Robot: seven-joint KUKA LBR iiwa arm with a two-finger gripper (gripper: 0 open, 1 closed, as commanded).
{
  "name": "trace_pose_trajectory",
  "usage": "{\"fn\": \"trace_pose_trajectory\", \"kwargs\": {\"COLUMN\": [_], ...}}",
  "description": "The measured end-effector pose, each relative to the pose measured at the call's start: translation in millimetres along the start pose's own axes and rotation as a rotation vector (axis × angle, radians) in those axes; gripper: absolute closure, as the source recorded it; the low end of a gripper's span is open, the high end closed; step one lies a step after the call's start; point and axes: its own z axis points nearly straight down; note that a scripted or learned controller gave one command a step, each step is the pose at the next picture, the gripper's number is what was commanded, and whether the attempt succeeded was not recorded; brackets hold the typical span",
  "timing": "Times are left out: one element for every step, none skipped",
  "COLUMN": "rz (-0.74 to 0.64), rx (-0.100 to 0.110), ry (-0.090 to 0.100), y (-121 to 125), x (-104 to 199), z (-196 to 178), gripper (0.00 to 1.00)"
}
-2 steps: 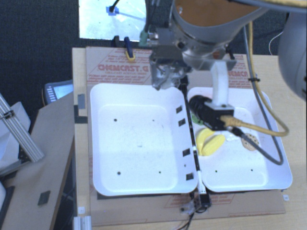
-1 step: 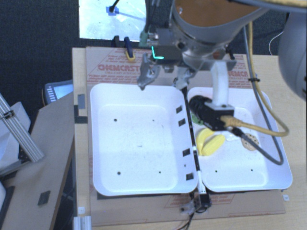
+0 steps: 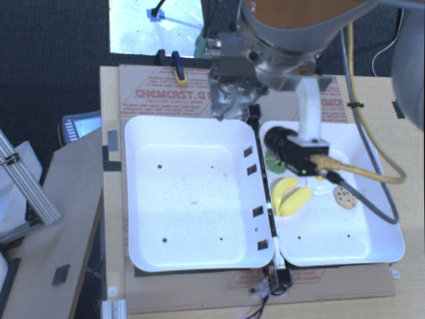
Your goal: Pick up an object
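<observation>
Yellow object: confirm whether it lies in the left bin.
No. The yellow object lies in the right bin, close to the divider, beside a small brown cookie-like piece.

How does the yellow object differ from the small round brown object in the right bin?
The yellow object is bigger and longish, with plain colour; the brown object is smaller, round and speckled. The yellow one lies near the divider between the bins, the brown one further right, beside the cable. Both rest in the right bin.
</observation>
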Motion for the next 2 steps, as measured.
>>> {"fn": "trace_pose_trajectory", "kwargs": {"rz": [-0.002,-0.006], "rx": [0.001,-0.002], "ry": [0.000,0.001], "y": [0.0,0.4], "x": [-0.1,0.1], "z": [0.4,-11.1], "gripper": [0.00,1.00]}}
